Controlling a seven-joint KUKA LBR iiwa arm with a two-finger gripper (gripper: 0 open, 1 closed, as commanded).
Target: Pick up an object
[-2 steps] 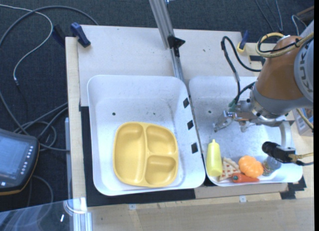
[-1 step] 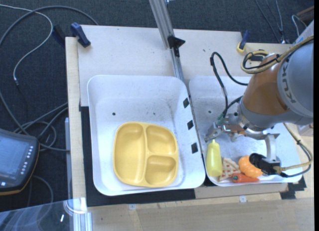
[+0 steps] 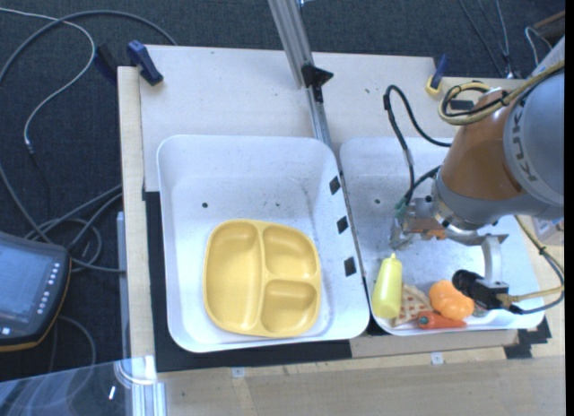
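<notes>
My gripper point(image 3: 402, 231) hangs over the right bin point(image 3: 368, 172), near its middle left. Just in front of the gripper, a yellow bottle-shaped object point(image 3: 387, 287) stands against the bin's near-left wall. A tan waffle-patterned piece point(image 3: 414, 303) lies beside it to the right. Further right sits a round orange object point(image 3: 447, 299), and a thin red-orange piece point(image 3: 434, 321) lies along the bin's front rim. I see nothing between the gripper and these objects; it is apart from all of them.
The left bin point(image 3: 242, 163) holds a yellow divided plate point(image 3: 263, 277) in its front half. A metal post point(image 3: 289, 11) rises behind the gap between the bins. The grey and orange arm point(image 3: 502, 154) covers the right bin's right side.
</notes>
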